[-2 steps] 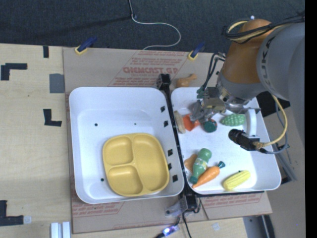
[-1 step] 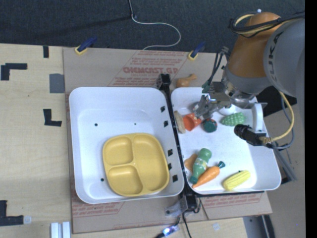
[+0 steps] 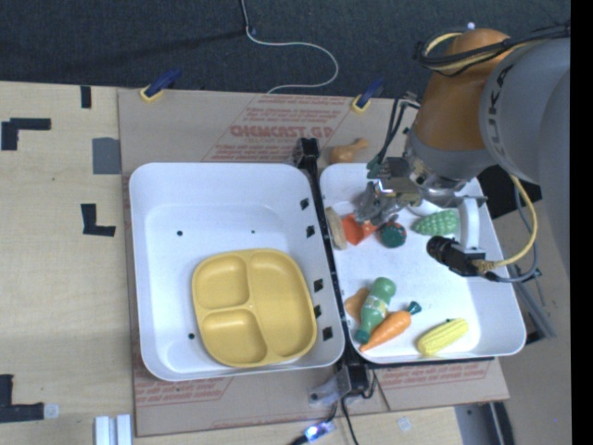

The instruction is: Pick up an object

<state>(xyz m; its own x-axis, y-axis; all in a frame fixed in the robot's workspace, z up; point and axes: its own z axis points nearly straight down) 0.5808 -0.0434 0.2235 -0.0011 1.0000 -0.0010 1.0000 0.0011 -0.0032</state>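
My gripper hangs over the upper left of the right bin. Its tips sit just above a red-orange toy and beside a dark green round toy. A light green corn-like toy lies to the right of them. Nearer the front lie a green bottle-shaped toy, an orange carrot and a yellow corn cob. I see nothing lifted between the fingers.
The left bin holds a yellow divided plate. A tan object lies on the cardboard behind the right bin. A black cable connector hangs from the arm over the right bin.
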